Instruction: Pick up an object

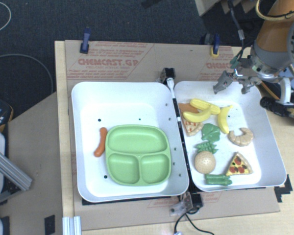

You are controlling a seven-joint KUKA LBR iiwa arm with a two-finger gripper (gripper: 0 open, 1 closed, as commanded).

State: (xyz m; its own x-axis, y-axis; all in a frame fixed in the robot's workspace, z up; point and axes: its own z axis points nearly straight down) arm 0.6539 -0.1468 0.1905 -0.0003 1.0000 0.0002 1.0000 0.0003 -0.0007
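My gripper [233, 83] hangs over the far edge of the right bin [270, 146], open, with nothing between its two spread fingers. Below it in the bin lie toy foods: yellow bananas [201, 110], a second banana [224, 118], a waffle-like piece [190, 125], green broccoli [210, 132], a tan croissant [241, 137], a round beige ball [204, 162], a pizza slice [239, 165] and a green pod [217, 180]. All of them rest apart from the gripper.
The left bin [88, 111] holds a green divided tray [137, 154] and an orange sausage [101, 141]. A black divider [175, 112] runs between the bins. Blue clamps [85, 41] sit on the board's far edge.
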